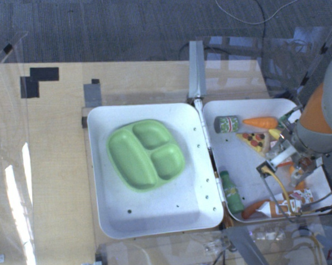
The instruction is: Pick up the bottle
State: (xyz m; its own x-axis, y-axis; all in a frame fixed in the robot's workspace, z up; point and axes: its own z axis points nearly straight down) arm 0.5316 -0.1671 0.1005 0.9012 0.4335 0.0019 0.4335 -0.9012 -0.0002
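Right bin (245,169), one green bottle (231,190), one can (228,123)

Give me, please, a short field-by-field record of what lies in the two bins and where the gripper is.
left bin: holds a green divided plate, roughly central
right bin: holds the items below
bottle: green, lying along the wall next to the left bin
can: at the far corner, above the bottle in the view
carrot: beside the can, along the far wall
pizza slice: just nearer than the carrot
gripper: over the right side of the right bin, apart from the bottle
task status: bottle not picked up
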